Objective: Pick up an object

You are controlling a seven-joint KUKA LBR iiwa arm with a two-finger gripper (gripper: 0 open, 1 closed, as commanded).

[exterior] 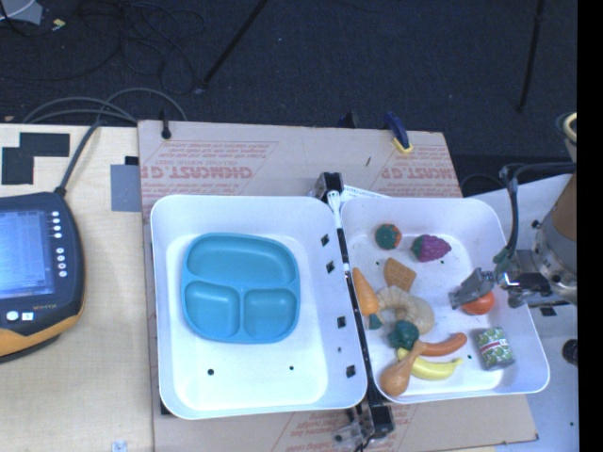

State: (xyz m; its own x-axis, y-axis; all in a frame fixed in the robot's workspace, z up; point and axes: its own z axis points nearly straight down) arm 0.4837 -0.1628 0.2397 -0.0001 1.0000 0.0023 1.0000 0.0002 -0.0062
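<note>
Under the two bins lies a brown cardboard sheet [283, 163] with red printed letters that look upside down and are too blurry to read. The left bin [170, 365] is smooth white plastic and holds a blue plate [242, 287] with three parts. The right bin [513, 370] is full of toy food: a green ball [387, 236], a bumpy purple grape bunch [431, 248], a tan square piece [399, 274], an orange carrot [364, 290], a pale lumpy ring [407, 307], a dark green broccoli [404, 333], a long sausage [441, 346], a yellow banana [435, 368], a brown pear [397, 376] and a small green can [494, 347] with a label too small to read. The gripper [474, 294] sits near the bin's right wall, right over a round red-orange tomato [479, 302]. I cannot tell if it is gripping the tomato or let go. There is open floor at the top right of that bin.
</note>
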